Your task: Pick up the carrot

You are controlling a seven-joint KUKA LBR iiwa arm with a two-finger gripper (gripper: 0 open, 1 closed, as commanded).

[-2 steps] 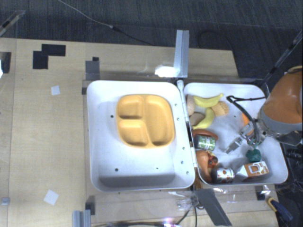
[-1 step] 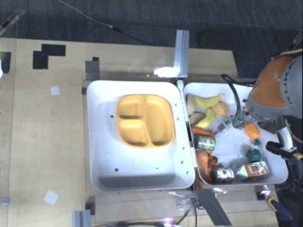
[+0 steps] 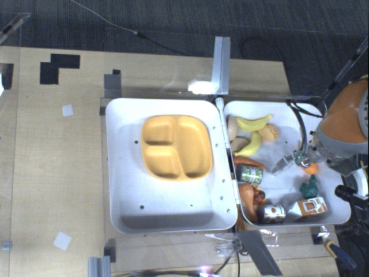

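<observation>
Two bananas [image 3: 253, 122] (one tray [image 3: 174, 146])

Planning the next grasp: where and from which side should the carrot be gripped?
Likely across the carrot mid-body, from straight above: it lies low on the bin floor beside the claw, a green item crowding its near side.
</observation>
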